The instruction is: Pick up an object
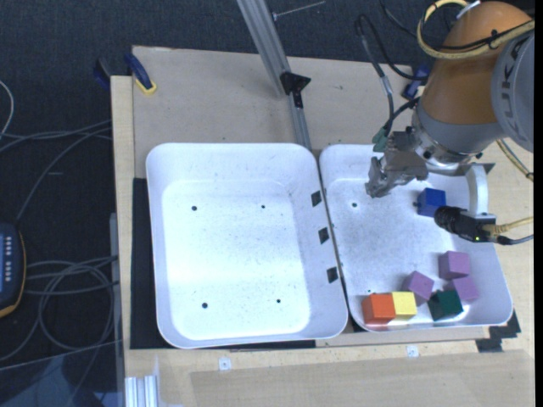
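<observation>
Sitting in the right bin (501, 299), your candidate objects cluster at its near end: an orange block (379, 307) touching a yellow block (404, 303), a green block (444, 304), and three purple blocks (419, 283). A blue block (431, 202) lies apart, further up. The gripper (379, 185) hangs over the bin's upper part, left of the blue block; you cannot tell its opening, and nothing shows in it. The left bin (161, 227) lies beside.
</observation>
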`<state>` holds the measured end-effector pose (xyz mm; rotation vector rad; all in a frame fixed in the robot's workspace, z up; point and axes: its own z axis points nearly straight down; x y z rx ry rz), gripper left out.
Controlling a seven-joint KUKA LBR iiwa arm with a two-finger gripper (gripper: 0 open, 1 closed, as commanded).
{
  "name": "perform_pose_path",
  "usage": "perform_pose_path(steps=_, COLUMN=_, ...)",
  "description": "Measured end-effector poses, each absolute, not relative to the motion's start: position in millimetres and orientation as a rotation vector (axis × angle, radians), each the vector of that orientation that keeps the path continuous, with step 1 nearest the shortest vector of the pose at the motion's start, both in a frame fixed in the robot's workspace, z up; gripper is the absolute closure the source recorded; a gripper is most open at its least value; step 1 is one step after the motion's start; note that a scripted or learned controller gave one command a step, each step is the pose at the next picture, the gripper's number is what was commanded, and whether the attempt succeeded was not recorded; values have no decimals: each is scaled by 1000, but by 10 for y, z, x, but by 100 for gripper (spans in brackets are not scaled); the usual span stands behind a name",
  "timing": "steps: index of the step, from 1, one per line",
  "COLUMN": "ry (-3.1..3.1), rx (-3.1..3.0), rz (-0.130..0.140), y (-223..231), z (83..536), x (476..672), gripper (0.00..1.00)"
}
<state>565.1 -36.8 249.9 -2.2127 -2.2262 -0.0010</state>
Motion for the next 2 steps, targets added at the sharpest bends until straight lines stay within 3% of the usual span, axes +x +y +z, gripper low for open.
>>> perform_pose_path(steps=2, ry=-2227, rx=-2210, rz=0, y=698, z=2517, x=5399, gripper=100)
